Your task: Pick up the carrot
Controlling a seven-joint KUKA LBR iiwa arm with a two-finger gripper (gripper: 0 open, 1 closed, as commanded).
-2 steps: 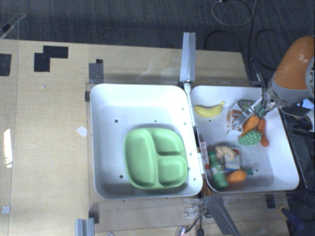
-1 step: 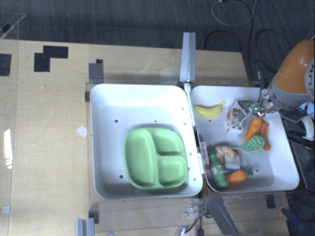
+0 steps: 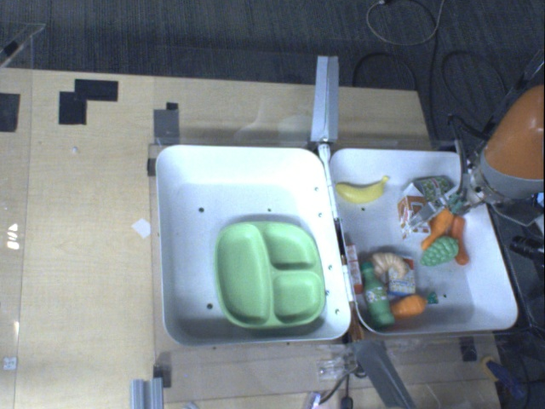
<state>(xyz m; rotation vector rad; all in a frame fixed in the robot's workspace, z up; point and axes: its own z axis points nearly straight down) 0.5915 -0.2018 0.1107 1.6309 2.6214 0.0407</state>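
Observation:
In the right bin point(image 3: 502, 309), an orange carrot point(image 3: 441, 222) lies tilted near the right wall. A bumpy green piece point(image 3: 438, 251) touches it from below, and a small orange-red piece point(image 3: 461, 239) sits at its right. My gripper point(image 3: 458, 198) reaches in from the right on the grey arm with the orange band point(image 3: 521, 135). It sits just above and to the right of the carrot's upper end, close to or touching it. Whether it has hold of the carrot is hidden. A second orange toy point(image 3: 409, 306) lies at the bin's front.
A banana point(image 3: 361, 190) lies at the right bin's back left, and a printed snack packet point(image 3: 419, 203) sits left of the carrot. Several toy foods point(image 3: 385, 278) cluster at its front left. The left bin point(image 3: 179, 228) holds a green divided tray point(image 3: 269, 271).

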